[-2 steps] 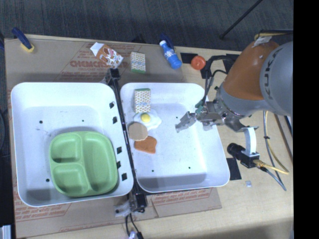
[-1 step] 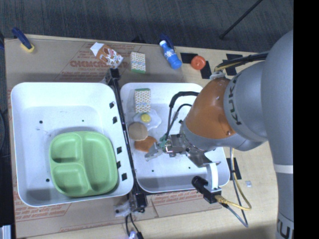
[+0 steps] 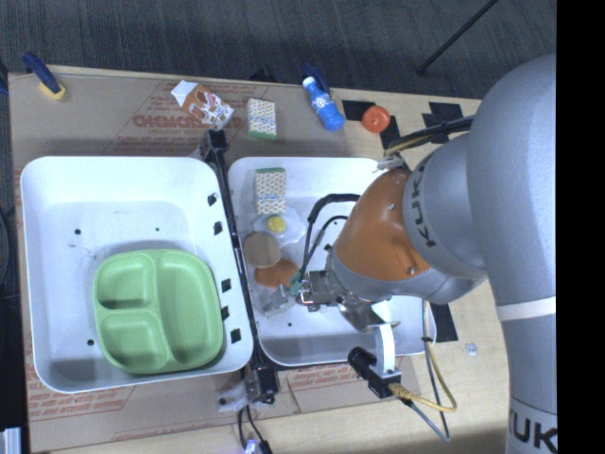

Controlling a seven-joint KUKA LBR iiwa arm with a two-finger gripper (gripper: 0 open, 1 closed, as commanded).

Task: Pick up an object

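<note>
Looming closest, the grey arm with its orange band reaches down into the right bin, its gripper low beside an orange object — whether anything is gripped, I cannot tell. Crowding close: a brown round piece, a yellow bit, a green-patterned box. Over in the left bin sits a green divided tray. Beyond the bins — a blue bottle, an orange ball.
</note>
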